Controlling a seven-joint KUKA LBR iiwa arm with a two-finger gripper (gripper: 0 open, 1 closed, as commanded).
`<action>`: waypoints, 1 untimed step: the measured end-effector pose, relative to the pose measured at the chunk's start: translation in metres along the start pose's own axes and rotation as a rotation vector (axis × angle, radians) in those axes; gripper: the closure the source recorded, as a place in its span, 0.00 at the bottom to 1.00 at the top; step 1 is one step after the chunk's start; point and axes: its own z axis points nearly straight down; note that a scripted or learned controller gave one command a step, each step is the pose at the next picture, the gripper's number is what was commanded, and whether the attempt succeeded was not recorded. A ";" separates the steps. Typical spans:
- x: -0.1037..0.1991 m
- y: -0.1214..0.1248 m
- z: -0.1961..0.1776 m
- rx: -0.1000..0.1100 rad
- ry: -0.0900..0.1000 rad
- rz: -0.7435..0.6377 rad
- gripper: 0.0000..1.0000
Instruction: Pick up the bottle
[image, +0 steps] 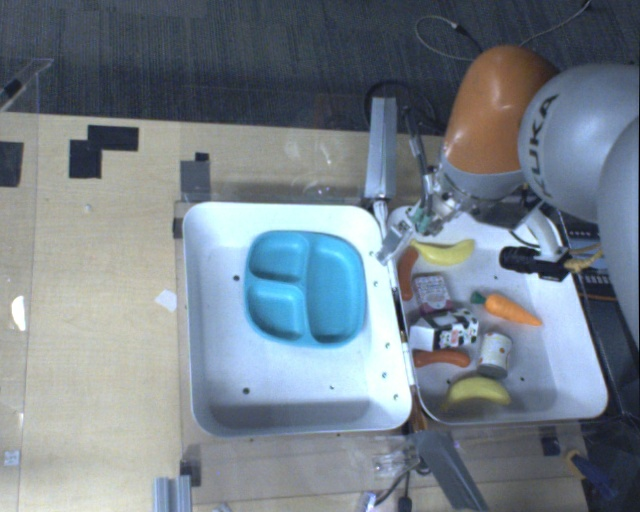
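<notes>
Bench (90, 330) of pale wood; dark carpet (230, 50) behind.

We see two white bins (210, 330) of smooth, slightly glossy plastic; the blue divided tray (305, 287) looks like matt plastic. The bench (90, 330) looks like pale wood. The arm's orange band (495, 105) and grey shell (590, 130) shine glossy.

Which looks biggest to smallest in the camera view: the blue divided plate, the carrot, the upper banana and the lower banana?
1. Blue divided plate, by far the largest.
2. Upper banana, lower banana and carrot: all look much alike in size, so I won't rank them.
</notes>
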 end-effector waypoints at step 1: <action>-0.065 -0.024 -0.001 0.000 -0.003 -0.154 0.00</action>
